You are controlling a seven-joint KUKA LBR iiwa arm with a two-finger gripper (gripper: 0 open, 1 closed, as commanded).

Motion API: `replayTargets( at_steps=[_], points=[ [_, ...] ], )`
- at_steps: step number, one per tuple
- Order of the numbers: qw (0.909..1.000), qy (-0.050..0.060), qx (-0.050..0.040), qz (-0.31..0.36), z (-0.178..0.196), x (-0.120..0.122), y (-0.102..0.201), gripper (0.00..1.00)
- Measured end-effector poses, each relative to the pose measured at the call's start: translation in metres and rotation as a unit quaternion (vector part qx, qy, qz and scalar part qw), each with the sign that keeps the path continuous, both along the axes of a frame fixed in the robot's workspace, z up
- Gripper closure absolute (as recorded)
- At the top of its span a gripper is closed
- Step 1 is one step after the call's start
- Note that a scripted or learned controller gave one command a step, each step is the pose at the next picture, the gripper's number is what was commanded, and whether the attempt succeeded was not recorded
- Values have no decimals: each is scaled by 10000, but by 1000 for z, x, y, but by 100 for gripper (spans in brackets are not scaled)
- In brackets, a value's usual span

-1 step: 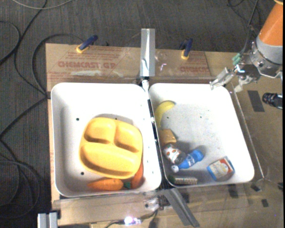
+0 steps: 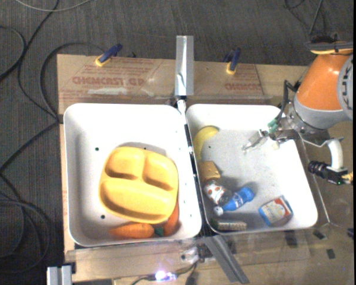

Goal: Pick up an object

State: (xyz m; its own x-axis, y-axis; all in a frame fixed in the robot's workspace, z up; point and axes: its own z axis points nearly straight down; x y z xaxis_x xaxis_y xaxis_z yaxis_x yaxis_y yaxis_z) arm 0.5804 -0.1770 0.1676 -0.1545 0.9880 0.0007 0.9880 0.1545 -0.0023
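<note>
— White bins, two of them side by side. What's in each?

— I see the left bin (image 2: 77,159) carrying a yellow divided tray (image 2: 140,181) with an orange carrot (image 2: 132,231) poking out under its near edge. The right bin (image 2: 296,159) holds a yellow ball (image 2: 205,136) at its far left corner, a brown block (image 2: 210,171), a blue bottle (image 2: 234,198), a small packet (image 2: 275,211) and a dark bar (image 2: 228,225).

— And the gripper?

— My gripper (image 2: 256,140) hangs over the right bin's far side, jaws parted, grasping nothing.

— Surroundings?

— I see brown cardboard (image 2: 107,79) on the counter, blue and yellow clamps (image 2: 108,54), cables (image 2: 24,52) on dark carpet.
</note>
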Motion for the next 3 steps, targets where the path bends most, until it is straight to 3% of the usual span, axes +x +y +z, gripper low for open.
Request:
replayTargets(
  at_steps=[1, 2, 3],
  points=[
    [9953, -7, 1, 966, 10, -37, 17, 0],
    [9968, -30, -4, 794, -76, -89, 16, 0],
    [9968, -33, 12, 795, -67, -88, 17, 100]
  ],
)
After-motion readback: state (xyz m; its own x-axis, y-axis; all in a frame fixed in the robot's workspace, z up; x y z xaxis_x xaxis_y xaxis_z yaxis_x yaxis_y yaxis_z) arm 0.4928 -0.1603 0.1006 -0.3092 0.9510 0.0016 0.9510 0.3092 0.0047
